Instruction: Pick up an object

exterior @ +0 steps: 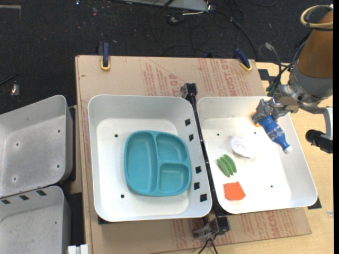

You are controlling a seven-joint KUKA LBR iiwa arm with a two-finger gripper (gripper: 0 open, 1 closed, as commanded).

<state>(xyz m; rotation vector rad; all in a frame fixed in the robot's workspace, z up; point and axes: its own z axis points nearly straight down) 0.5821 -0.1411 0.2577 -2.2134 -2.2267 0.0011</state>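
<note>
The arm is reaching in from the right, its upper part cut off by the frame edge. The gripper is hanging over the back right corner of the right bin, and its fingers are clamping the upper end of a blue bottle. The bottle is slanting down toward the bin's right wall, its pale cap pointing at that wall; whether the cap end is touching the bin floor is hard to make out. The gripper is covering the bottle's other end.

A white object is lying near the middle of the right bin, its shape blurring into the white floor. A green pod is lying just in front of it, and an orange block is sitting near the front edge.

A teal divided tray is resting in the middle of the left bin.
</note>
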